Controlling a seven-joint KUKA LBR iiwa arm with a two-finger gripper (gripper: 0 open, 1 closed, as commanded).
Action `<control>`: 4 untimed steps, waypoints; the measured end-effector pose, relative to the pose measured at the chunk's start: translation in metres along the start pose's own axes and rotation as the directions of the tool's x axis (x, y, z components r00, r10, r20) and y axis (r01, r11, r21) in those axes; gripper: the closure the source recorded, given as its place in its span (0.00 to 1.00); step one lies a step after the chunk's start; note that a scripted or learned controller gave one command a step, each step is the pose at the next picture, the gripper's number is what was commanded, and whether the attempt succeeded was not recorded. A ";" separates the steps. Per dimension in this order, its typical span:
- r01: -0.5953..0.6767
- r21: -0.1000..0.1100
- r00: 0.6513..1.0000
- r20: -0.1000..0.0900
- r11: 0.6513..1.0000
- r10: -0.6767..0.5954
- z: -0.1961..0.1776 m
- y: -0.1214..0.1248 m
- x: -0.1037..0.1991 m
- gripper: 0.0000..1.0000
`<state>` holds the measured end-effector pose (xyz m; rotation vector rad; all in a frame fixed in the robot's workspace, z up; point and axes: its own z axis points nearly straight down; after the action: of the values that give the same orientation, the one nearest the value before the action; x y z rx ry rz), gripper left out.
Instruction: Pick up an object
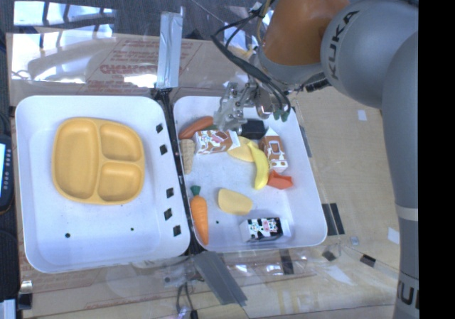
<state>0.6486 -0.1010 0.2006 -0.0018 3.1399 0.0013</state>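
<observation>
Objects for picking lie in your right bin (313, 200): a sausage (196, 126), a small carton (215, 142), a banana (259, 166), a second carton (274, 153) with a red piece (280, 182) just below it, a pale yellow wedge (234, 201), a carrot (200, 219) along the left wall and a black-and-white box (264, 228) near the front. The gripper (232, 113) hangs over the bin's back part, above the sausage and carton; you cannot tell how it is set. The left bin (32, 190) holds a yellow divided plate (98, 160).
</observation>
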 end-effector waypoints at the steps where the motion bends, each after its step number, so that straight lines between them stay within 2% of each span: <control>1: -0.001 0.001 1.000 0.001 1.000 0.001 -0.001 -0.001 0.000 0.00; 2: -0.217 0.000 0.976 -0.001 0.976 0.217 0.109 0.001 0.005 0.00; 3: -0.291 0.001 0.957 0.000 0.957 0.291 0.109 0.005 0.081 0.00; 4: -0.284 0.001 0.959 0.003 0.959 0.284 0.098 0.007 0.079 1.00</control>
<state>0.5694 -0.0944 0.1027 0.4479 3.1053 -0.0005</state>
